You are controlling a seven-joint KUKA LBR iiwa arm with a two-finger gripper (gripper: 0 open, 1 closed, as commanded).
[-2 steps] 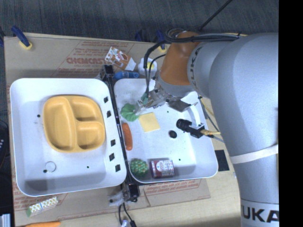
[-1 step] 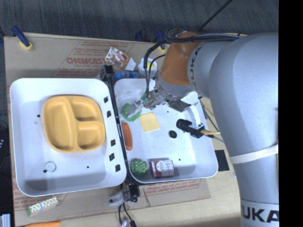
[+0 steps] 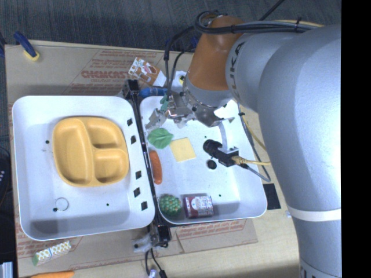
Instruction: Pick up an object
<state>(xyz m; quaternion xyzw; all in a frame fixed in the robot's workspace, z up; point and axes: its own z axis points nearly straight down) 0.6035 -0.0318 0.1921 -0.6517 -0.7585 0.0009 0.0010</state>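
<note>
The right bin (image 3: 250, 197) holds a green leaf (image 3: 160, 136), a yellow cheese slice (image 3: 183, 149), an orange sausage-like piece (image 3: 155, 165), a green bumpy ball (image 3: 169, 204) and a dark red can (image 3: 198, 206) lying on its side. My gripper (image 3: 164, 112) hangs over the bin's far left corner, just above and behind the green leaf. I see nothing clearly held between its fingers. The arm's wrist covers the back part of that bin.
A yellow divided tray (image 3: 90, 149) lies in the left bin (image 3: 29, 172). A blue object (image 3: 152, 90) sits at the right bin's far rim, with a printed packet (image 3: 142, 69) behind it on the cardboard. Another packet (image 3: 52, 251) lies by the front left.
</note>
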